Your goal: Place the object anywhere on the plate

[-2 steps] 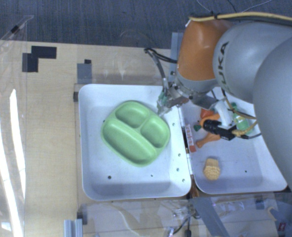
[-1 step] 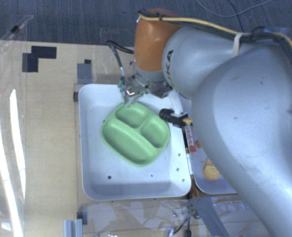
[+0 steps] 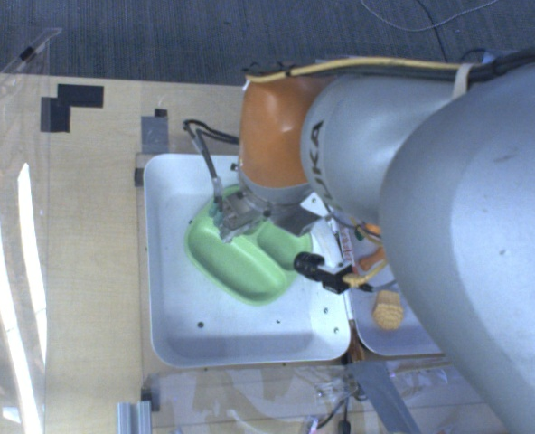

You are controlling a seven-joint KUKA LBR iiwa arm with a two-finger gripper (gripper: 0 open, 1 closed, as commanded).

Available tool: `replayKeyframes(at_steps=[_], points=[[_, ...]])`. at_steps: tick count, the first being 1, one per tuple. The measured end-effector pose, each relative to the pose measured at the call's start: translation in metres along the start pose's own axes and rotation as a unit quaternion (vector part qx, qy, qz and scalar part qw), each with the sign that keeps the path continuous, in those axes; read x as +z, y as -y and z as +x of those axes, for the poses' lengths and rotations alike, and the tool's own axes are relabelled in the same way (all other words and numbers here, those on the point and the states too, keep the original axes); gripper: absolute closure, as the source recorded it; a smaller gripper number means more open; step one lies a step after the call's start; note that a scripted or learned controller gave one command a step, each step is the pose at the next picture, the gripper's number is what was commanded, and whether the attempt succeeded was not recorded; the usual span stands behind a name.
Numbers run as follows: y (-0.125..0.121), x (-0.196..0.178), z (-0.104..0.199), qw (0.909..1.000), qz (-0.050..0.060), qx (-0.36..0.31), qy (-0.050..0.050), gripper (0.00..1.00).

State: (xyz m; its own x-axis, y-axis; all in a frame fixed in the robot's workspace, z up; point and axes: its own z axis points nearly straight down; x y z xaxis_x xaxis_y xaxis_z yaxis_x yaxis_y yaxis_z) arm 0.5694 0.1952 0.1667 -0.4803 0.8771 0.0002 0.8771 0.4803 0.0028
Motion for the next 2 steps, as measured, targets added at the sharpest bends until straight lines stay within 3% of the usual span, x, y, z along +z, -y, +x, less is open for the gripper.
replayKeyframes(at_steps=[1,2], points=[[0.000,0.000,0.000,1.0000,0.000,0.000,0.000,0.00],[0.001,0.013,-0.049,0.9990,0.000,0.044,0.000,0.00]])
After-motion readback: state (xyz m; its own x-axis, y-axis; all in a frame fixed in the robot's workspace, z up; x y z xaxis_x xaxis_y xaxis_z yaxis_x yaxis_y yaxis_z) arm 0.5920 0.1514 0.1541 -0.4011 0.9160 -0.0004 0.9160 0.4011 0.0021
